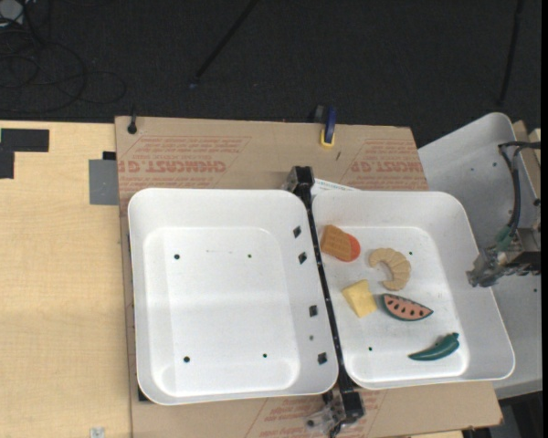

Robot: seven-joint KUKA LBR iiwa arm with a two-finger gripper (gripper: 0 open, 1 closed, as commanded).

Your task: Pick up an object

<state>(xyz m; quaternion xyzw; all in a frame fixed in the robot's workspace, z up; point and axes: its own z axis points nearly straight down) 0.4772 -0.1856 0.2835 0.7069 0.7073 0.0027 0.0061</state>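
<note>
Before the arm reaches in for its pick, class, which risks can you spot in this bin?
1. The yellow block and watermelon slice lie close together, so fingers closing on one may nudge the other.
2. The green pepper lies low near the right bin's rim, so the gripper, now at that rim, might clip it.

In the white right bin point(479, 245): an orange bread slice point(341, 244), tan croissant point(390, 267), yellow cheese wedge point(359, 298), red green-rinded watermelon slice point(406, 308), and teal-green pepper point(435, 347).
</note>
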